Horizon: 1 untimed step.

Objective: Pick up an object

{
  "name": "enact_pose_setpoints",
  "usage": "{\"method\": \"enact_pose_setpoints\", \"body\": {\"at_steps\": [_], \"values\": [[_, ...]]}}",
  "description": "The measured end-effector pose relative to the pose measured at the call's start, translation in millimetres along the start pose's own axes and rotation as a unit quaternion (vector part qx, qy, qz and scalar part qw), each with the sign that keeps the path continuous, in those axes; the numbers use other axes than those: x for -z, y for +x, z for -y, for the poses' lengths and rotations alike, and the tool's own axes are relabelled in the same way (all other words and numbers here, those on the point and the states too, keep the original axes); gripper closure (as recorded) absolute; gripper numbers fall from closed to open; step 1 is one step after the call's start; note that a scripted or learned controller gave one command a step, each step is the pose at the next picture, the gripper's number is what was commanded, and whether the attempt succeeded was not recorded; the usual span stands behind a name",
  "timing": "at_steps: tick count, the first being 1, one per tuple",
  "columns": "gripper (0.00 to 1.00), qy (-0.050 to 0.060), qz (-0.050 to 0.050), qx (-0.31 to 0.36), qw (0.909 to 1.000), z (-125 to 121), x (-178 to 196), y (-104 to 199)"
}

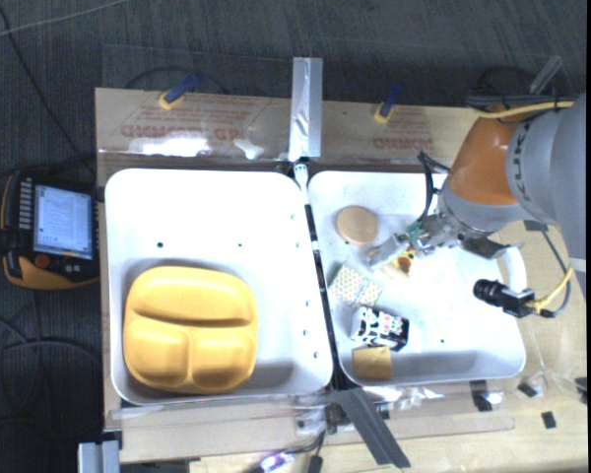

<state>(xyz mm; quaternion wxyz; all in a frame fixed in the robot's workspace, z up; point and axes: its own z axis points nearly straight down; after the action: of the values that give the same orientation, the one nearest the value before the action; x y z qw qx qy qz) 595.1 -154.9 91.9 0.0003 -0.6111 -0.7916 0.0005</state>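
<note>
Dark carpet surrounds the bench; right bin [492, 358] holds a tan disc [356, 225], a dotted packet [355, 286], a black-and-white piece [379, 329] and a brown block [372, 364]. Gripper [394, 252] sits low just right of the disc; grasp state cannot be told, since the wrist masks it. Risk: closing between items, or nudging the disc away. Left bin [118, 190] holds a yellow bread-shaped mould [189, 326].

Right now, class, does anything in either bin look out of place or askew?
Nothing looks spilled or damaged. The yellow cushion fills much of the left bin. In the right bin, the black-and-white box lies tilted beside a brown block.
</note>
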Motion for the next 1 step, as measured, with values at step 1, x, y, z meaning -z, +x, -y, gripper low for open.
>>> {"method": "enact_pose_setpoints", "body": {"at_steps": [1], "values": [[1.00,0.001,-0.002,0.000,1.0000,0.7,7.6,1.9]]}}
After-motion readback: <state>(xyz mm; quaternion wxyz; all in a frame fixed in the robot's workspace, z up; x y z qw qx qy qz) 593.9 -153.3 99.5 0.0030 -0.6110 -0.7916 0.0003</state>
